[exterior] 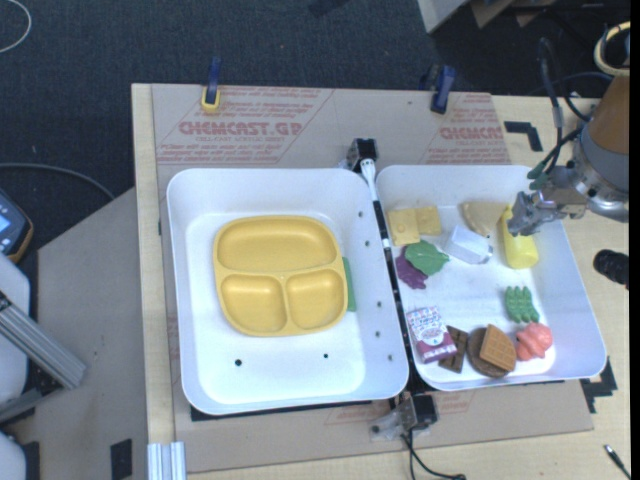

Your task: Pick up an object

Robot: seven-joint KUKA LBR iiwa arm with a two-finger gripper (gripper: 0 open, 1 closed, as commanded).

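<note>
Yellow block sits in the right bin, near its far right corner, and the gripper hangs right over its upper end. I cannot tell from this slant whether the fingers are wide or narrow, or whether they touch the block at all (the wrist hides the tips). I judge the block to be the pick target.

Risks as I read them: a white piece and a tan piece lie just left of the block, so a finger coming down on that side could land on them or nudge them. The block looks smooth and rounded; an off-centre close could squirt it sideways.

Room: the bin's right wall is near the block, leaving little space for the outer finger. Toward me, the green piece and pink piece crowd the near right side. The middle of the bin has bare floor. The left bin holds a yellow tray, well apart from this work.
</note>
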